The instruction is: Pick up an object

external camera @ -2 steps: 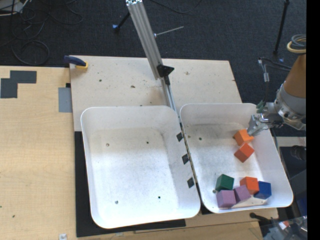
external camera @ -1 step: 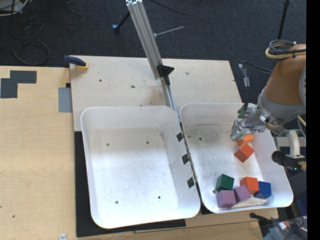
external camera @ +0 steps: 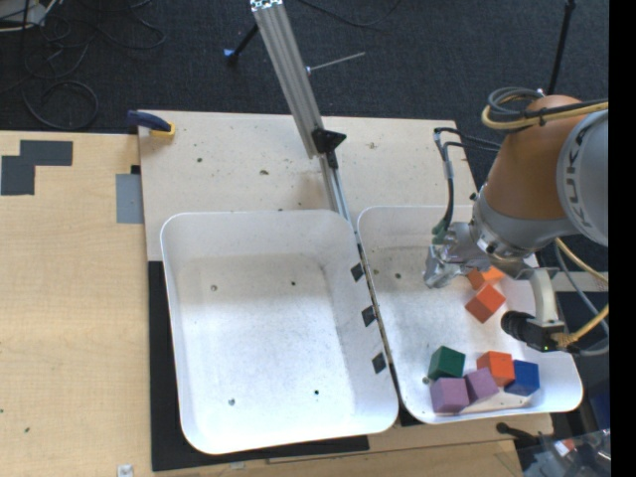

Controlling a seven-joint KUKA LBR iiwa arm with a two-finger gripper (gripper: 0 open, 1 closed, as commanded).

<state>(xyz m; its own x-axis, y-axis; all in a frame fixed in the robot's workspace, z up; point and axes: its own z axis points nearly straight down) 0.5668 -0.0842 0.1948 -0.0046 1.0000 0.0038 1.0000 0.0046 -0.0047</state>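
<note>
Your gripper [external camera: 440,266] hangs over the right bin [external camera: 397,237] near an orange block [external camera: 485,302]; I cannot tell its claw's state, so you risk closing on nothing.

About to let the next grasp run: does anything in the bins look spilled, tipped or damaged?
Nothing stands out. The blocks all sit inside the right bin: a green block, two purple blocks, an orange block and a blue block clustered at the near edge, another orange block beside the gripper.
</note>
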